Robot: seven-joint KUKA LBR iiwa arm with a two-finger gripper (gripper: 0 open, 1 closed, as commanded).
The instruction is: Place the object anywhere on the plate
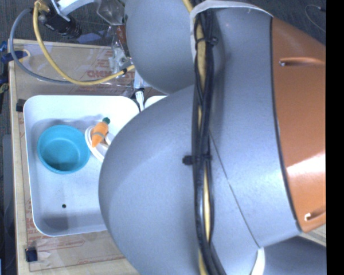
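Camera view, looking down at a slant: grey arm (218, 153) w/ orange band covers most of the frame, reaching in from the right over the bins; gripper hidden behind the arm, so finger opening and any hold cannot be told. Left bin (40, 211) holds a blue bowl (62, 148); just right of it a small orange object w/ green tip (101, 128) lies on a white plate (94, 142), half hidden by the arm. Long axis runs near-left to far-right, green tip toward the far side. Judgement: if the object already rests on the plate, withdraw straight up, no sideways drag; approx. complete.
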